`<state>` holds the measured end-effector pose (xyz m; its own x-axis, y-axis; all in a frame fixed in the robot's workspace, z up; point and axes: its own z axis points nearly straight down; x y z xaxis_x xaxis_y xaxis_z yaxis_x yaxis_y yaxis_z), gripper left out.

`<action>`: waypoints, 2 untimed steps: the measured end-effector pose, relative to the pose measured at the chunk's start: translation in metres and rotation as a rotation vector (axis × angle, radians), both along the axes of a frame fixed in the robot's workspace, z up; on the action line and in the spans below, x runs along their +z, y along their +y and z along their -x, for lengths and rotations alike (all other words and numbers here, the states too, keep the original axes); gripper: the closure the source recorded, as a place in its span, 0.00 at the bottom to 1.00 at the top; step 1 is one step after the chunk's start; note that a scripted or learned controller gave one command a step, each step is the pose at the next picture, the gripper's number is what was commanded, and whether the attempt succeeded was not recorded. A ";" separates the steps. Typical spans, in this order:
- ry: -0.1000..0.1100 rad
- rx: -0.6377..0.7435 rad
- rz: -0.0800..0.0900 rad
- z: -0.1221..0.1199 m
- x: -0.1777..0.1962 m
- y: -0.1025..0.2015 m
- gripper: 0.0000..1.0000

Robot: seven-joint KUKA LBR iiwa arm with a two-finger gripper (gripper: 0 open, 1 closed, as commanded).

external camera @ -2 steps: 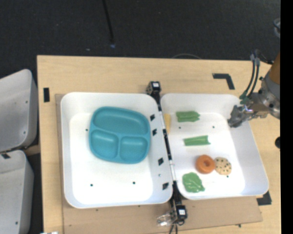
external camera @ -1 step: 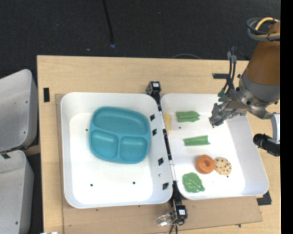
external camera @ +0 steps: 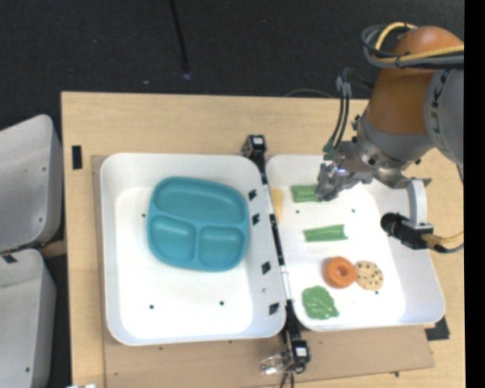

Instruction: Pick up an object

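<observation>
Green block (external camera: 304, 192) lay at the right bin's (external camera: 420, 297) upper left, touching the gripper (external camera: 330, 186) tip. Finger state: cannot tell. Green bar (external camera: 324, 233), orange ring (external camera: 339, 272), cookie (external camera: 369, 276), green lump (external camera: 318, 303) lay below it. Teal plate (external camera: 199, 222) sat in left bin (external camera: 129, 297).

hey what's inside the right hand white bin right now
The right bin holds a green strip, an orange ring, a speckled cookie, a leafy green piece and a green block beside the pincer. The arm covers the bin's far corner.
</observation>
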<state>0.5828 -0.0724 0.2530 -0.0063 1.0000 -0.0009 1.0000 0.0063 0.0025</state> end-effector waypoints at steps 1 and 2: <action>0.003 -0.001 -0.001 -0.005 -0.008 0.048 1.00; 0.001 0.000 -0.001 -0.010 -0.009 0.095 1.00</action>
